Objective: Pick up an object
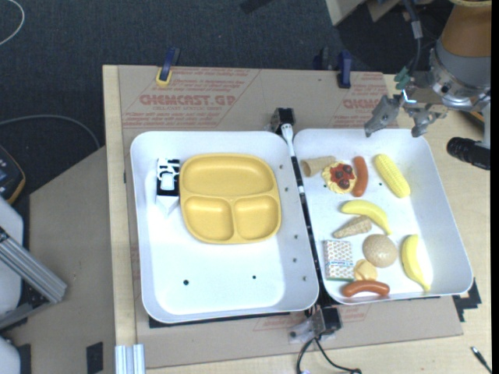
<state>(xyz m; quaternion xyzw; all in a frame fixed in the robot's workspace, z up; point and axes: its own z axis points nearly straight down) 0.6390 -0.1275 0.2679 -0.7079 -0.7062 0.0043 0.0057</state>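
Observation:
My gripper (400, 121) hangs open above the far edge of the right bin (444, 209), its two grey fingers spread with nothing between them. Toy food lies in that bin: a corn cob (391, 174), a small pizza slice (340, 176), a red sausage (359, 175), a yellow banana (365, 212), a waffle cone (352, 227), a round bun (380, 249), a second banana (415, 261), a wafer packet (338, 257) and another sausage (365, 289). The corn cob lies nearest, just below the gripper.
The left bin (210, 279) holds a yellow divided tray (230, 196) and a black-and-white block (167, 178) at its left. Clamps (164, 75) grip the board's far edge. Cables and a connector (282, 120) sit between the bins.

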